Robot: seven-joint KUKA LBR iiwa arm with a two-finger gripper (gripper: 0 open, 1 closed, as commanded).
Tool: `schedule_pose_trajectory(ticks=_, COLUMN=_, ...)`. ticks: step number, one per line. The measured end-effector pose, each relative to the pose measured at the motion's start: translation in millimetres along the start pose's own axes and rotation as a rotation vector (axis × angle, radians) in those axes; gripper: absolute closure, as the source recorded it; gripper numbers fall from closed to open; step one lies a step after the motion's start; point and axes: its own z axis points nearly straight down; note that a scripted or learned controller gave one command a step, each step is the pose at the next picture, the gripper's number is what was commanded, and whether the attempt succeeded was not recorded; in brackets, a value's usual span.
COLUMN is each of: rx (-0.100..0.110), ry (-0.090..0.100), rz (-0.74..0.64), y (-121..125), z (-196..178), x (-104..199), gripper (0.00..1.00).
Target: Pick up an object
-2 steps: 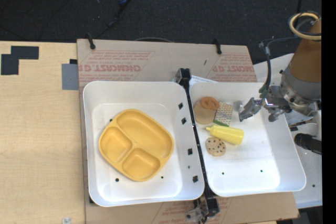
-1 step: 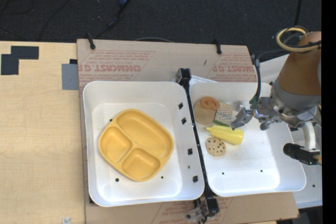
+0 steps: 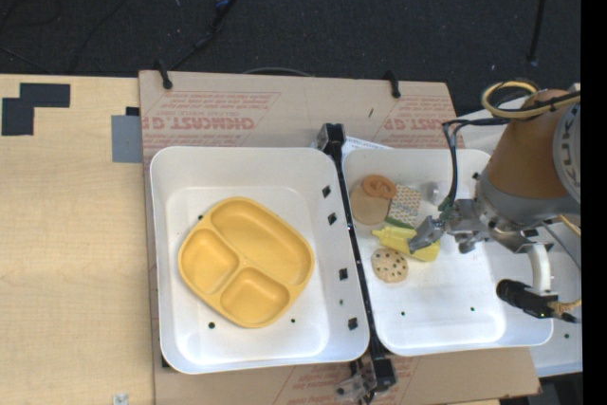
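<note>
At a cardboard-backed bench, two shallow white bins sit side by side, the left bin [image 3: 171, 204] at nine o'clock of the right bin [image 3: 474, 322], split by a black divider so picked goods can pass from one to the other. The grey KUKA arm [image 3: 531, 171], orange-banded above the wrist, leans in from three o'clock and fills the right bin's upper corner. A yellow three-compartment tray [image 3: 247, 259] lies flat in the middle of the left bin, apparently parked there as a drop-off dish.

The pickable clutter crowds the right bin's ten o'clock corner: a tan round piece [image 3: 374, 194] against the divider, a speckled square pad [image 3: 406, 201] at its three o'clock, a yellow banana-like toy [image 3: 406, 239] at its five o'clock, and a chocolate-chip cookie [image 3: 389, 265] at the six o'clock end of the heap.

The gripper [image 3: 429, 232] sits low at the yellow toy's three o'clock edge, seemingly touching it, which reads as an attempt on that piece. How wide the claw stands cannot be told from above, and nothing is clearly seen between it, so no hold can be claimed; the toy appears to rest on the bin floor.
</note>
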Motion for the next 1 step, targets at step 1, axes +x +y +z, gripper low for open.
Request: schedule_pose_trajectory(ticks=1, rx=-0.003, ry=-0.001, rz=0.002, y=1.0, z=-13.2, x=-0.5, gripper=1.0)
